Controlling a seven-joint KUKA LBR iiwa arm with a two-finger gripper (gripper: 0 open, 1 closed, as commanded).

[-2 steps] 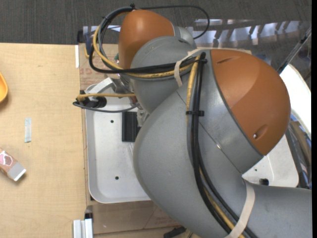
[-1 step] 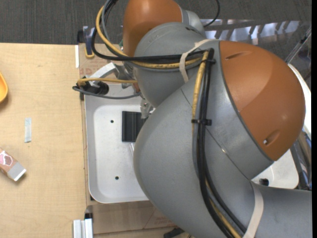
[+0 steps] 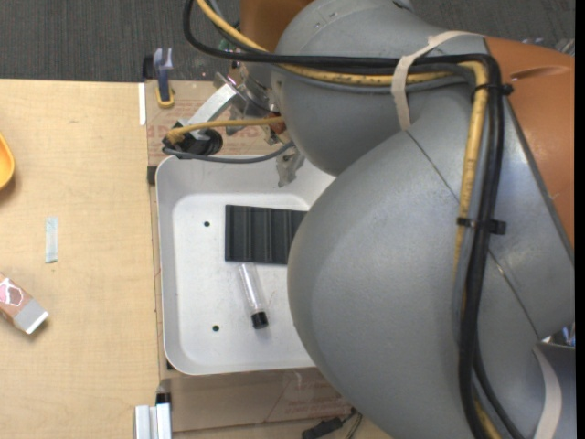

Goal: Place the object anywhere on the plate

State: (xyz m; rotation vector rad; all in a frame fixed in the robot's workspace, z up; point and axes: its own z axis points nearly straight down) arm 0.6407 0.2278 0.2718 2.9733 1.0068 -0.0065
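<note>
A bulky grey robot arm with an orange band (image 3: 411,245) leans over the right side of a shallow white plastic bin (image 3: 169,273), covering much of it. Yellow and black cables (image 3: 475,154) are strapped along the arm's shell. Whether the hand is wide, narrow or holding anything cannot be told.

On the bin's open floor lies a clear plastic tube with a black cap (image 3: 249,286), slanted, with its capped end towards the bin's near rim. Its upper end lies just beside the lower edge of a flat black ribbed rectangular slab (image 3: 260,234), whose right end passes under the arm.

Left of the bin stretches the pale wooden counter (image 3: 82,154). A rounded orange piece (image 3: 4,163) is cut off by the left edge of the frame, and whether it is the plate cannot be told. It sits well apart from the tube. A small grey strip (image 3: 51,240) and a pink-and-white block (image 3: 20,306) lie near it on the wood. A blue clamp (image 3: 163,67) stands at the counter's far corner, above the bin.
</note>
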